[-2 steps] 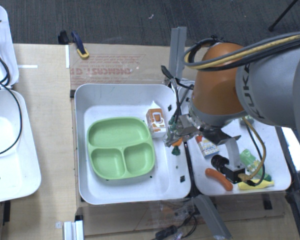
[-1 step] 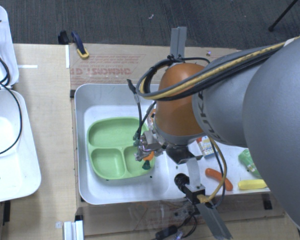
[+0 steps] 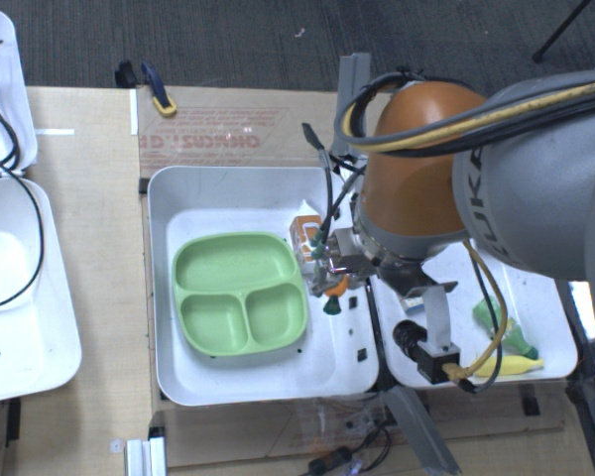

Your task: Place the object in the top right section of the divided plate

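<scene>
A light green divided plate [image 3: 240,293] lies in the left white bin [image 3: 169,266], with one long section at the top and two smaller ones below. My gripper [image 3: 322,264] hangs just off the plate's right edge, under the orange wrist. A small orange piece with a green end [image 3: 334,291] shows right below the gripper, beside the plate; whether it is gripped or lying on the bin floor is unclear. An orange and white box-like item [image 3: 304,230] sits just above the gripper, near the plate's upper right corner.
The right bin [image 3: 550,296] holds a yellow and green toy [image 3: 511,357] and a green piece [image 3: 489,315]. The arm's grey body covers much of that bin. A blue and yellow clamp [image 3: 156,91] lies on the bench at the back.
</scene>
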Robot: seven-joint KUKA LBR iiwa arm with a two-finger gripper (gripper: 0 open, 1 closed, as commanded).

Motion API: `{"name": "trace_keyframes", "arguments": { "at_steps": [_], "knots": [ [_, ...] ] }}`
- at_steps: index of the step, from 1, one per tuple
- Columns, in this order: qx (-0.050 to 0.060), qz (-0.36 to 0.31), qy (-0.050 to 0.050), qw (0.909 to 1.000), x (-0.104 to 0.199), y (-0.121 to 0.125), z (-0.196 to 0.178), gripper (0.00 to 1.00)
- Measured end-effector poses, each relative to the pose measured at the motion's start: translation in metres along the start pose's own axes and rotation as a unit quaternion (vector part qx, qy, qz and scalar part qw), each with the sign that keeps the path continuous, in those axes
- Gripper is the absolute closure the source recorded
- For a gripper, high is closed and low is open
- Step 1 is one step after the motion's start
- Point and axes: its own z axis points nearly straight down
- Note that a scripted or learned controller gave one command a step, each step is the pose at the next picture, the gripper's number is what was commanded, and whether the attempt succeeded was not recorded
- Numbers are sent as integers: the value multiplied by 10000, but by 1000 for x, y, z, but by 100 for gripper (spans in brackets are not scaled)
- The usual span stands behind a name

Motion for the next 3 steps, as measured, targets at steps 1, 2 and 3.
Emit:
{"name": "trace_keyframes", "arguments": {
  "at_steps": [1,2,3],
  "knots": [
    [16,-708,-1,9975,61,6,40,100],
    [-22,841,29,9965,42,6,140,100],
    [-62,833,42,9965,44,8,139,0]
  ]
}}
